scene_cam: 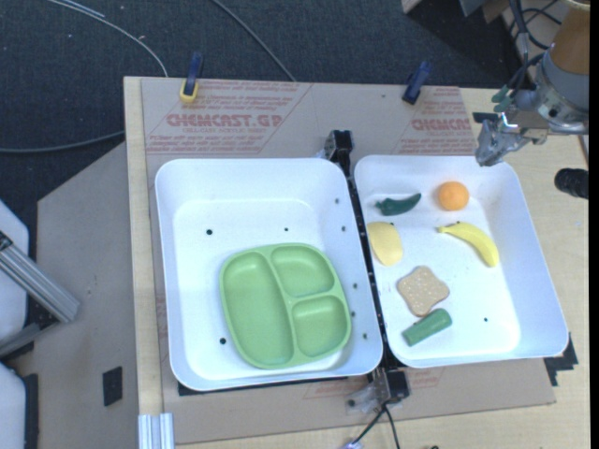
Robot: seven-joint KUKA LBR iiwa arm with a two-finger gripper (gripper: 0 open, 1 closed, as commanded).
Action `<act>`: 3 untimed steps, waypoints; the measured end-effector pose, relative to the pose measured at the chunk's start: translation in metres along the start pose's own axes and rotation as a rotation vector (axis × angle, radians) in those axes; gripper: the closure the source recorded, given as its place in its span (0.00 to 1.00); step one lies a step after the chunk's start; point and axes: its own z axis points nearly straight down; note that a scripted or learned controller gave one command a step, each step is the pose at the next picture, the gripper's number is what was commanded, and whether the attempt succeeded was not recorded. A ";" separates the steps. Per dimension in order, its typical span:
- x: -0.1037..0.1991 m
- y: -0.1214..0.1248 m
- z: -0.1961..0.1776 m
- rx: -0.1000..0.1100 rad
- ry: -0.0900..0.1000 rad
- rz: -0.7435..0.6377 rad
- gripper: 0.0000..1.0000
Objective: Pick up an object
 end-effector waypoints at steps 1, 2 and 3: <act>0.056 -0.027 0.001 0.012 0.005 -0.004 1.00; 0.106 -0.039 0.007 0.012 0.005 -0.004 1.00; 0.157 -0.067 0.024 0.015 0.006 -0.004 1.00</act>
